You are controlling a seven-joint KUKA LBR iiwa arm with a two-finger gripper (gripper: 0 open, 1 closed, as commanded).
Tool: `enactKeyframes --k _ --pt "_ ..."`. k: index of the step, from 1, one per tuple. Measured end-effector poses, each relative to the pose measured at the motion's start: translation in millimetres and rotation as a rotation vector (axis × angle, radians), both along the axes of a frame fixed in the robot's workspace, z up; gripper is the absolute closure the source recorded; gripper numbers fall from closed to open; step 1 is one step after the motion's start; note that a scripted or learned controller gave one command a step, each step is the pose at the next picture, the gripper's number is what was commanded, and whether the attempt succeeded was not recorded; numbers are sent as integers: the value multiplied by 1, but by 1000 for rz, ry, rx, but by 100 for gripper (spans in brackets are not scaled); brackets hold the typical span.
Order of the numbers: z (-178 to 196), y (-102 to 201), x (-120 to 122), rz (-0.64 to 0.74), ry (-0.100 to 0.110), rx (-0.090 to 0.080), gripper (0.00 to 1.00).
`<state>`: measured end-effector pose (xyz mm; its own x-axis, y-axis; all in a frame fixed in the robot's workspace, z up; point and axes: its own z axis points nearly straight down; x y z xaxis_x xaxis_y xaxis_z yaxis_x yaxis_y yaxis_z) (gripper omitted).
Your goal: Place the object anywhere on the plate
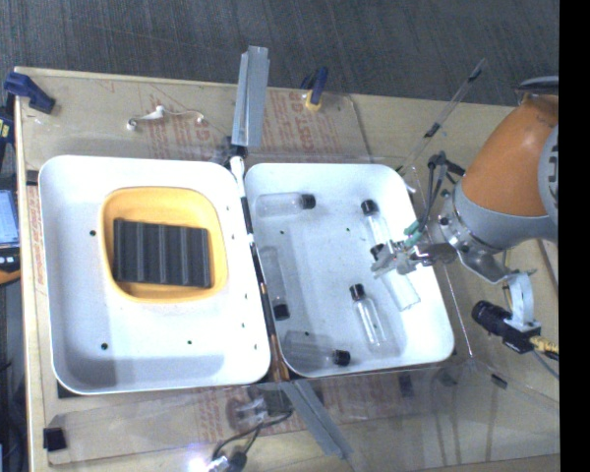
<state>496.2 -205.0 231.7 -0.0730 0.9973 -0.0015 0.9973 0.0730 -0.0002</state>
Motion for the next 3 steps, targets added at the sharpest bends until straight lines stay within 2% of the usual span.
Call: enactKeyframes --k 1,2,3 --pt "11 70 -1 230 4 4 100" --pt "1 130 73 463 2 1 100" --pt "-18 173 116 635 1 1 100"
